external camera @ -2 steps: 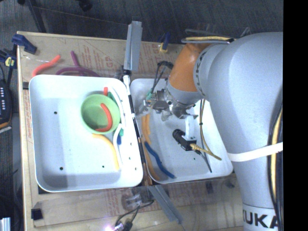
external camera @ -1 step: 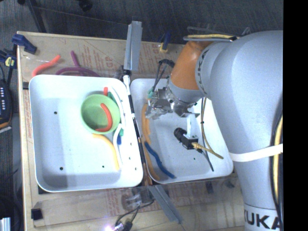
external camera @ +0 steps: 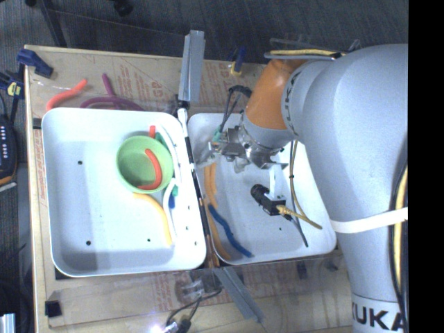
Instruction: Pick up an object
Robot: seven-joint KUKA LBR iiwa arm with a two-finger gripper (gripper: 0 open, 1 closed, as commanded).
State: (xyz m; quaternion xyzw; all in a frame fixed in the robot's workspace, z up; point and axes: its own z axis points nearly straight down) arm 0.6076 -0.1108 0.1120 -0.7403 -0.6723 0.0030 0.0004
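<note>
My gripper (external camera: 223,150) hangs low in the upper left corner of the right bin (external camera: 316,238), close to the wall between the bins. Nothing shows in its grasp. A blue strip (external camera: 226,232) lies at that bin's lower left, and an orange strip (external camera: 209,198) runs along its left wall. In the left bin (external camera: 76,186), a green bowl (external camera: 144,164) holds a red curved piece (external camera: 150,170). A yellow strip (external camera: 161,215) and a small teal piece (external camera: 172,195) lie just below the bowl.
The grey arm covers the right side of the right bin. On the bench behind the left bin lie an orange tool (external camera: 66,94) and a purple hose (external camera: 111,103). A blue clamp (external camera: 33,61) sits at the bench's far left corner.
</note>
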